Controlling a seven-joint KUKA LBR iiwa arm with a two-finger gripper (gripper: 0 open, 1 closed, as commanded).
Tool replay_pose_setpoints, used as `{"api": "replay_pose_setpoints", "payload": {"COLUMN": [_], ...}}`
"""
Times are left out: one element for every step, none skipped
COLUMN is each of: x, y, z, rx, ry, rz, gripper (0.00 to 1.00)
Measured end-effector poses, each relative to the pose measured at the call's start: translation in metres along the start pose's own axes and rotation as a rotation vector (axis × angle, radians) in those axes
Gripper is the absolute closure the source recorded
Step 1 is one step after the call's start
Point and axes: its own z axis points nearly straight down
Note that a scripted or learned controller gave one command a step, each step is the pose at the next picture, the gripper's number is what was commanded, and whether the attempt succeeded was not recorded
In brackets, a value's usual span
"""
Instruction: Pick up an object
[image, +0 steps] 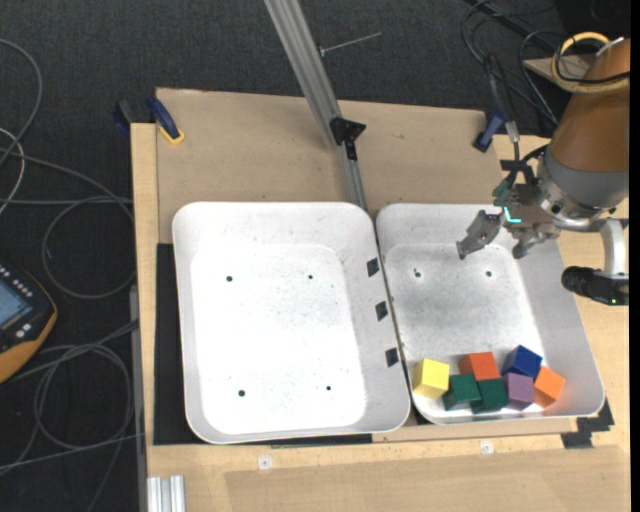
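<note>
Several coloured blocks lie bunched at the near edge of the right bin (560, 300): a yellow block (433, 376), two green blocks (478, 393), a red-orange block (482, 364), a blue block (524, 359), a purple block (520, 387) and an orange block (549, 383). My gripper (500, 236) hangs over the far part of the right bin, well back from the blocks. Its two fingers (474, 236) stand spread apart with nothing between them.
The left bin (270, 320) sits beside the right one. A slanted metal pole (320, 90) rises from the bench behind the bins. Blue clamps (165, 120) grip the bench's far corners. Cables and a handheld device (15, 315) lie on the floor to the left.
</note>
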Motion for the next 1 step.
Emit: {"api": "replay_pose_setpoints", "payload": {"x": [-0.0001], "y": [0.0004], "z": [-0.0021], "rx": [-0.004], "ry": [-0.001], "rz": [0.0], "gripper": [0.0]}}
